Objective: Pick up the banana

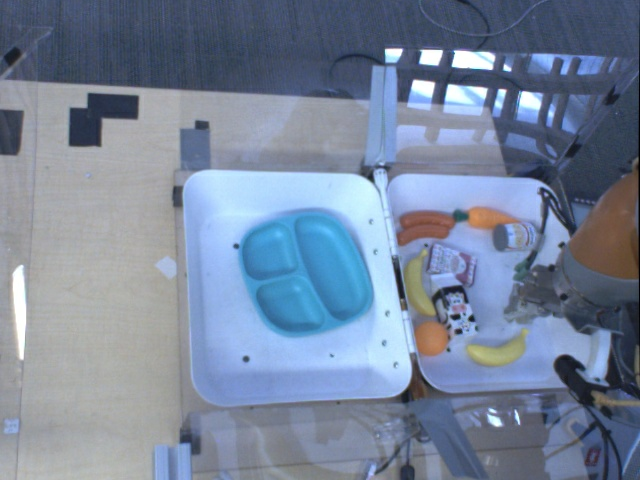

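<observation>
Approaching stage: tool (527, 303) hangs over right bin (535, 373), just above and right of banana (497, 350); grip state cannot be told, nothing seen held. Banana lies at bin's front, beside orange (432, 339) and small black-and-white toy (456, 310). Second banana (420, 286) lies along bin's left wall. Left bin (210, 268) holds blue divided plate (304, 272). Next move likely: shift tool toward front, centre over banana, descend, grip across curve.
</observation>
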{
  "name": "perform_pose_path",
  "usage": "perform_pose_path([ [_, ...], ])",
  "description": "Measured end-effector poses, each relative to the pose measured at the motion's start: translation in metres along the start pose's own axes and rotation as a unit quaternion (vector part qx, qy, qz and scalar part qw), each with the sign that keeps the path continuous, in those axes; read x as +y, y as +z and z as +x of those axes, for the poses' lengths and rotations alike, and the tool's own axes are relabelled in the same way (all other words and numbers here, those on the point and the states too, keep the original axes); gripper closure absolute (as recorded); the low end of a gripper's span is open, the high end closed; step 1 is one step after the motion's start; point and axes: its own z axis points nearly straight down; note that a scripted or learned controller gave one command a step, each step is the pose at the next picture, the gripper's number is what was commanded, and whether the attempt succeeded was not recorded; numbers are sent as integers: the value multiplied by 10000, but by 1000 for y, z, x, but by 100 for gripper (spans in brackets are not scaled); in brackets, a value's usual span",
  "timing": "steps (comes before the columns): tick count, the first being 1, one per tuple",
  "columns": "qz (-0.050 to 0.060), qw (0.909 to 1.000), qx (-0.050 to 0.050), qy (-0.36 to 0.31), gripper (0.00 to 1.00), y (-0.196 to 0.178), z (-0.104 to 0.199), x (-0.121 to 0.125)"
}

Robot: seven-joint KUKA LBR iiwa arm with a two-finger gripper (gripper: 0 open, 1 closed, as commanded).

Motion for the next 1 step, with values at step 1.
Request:
perform_pose_path([
  [1, 1, 10000, 0, 4, 0, 0, 0, 0],
])
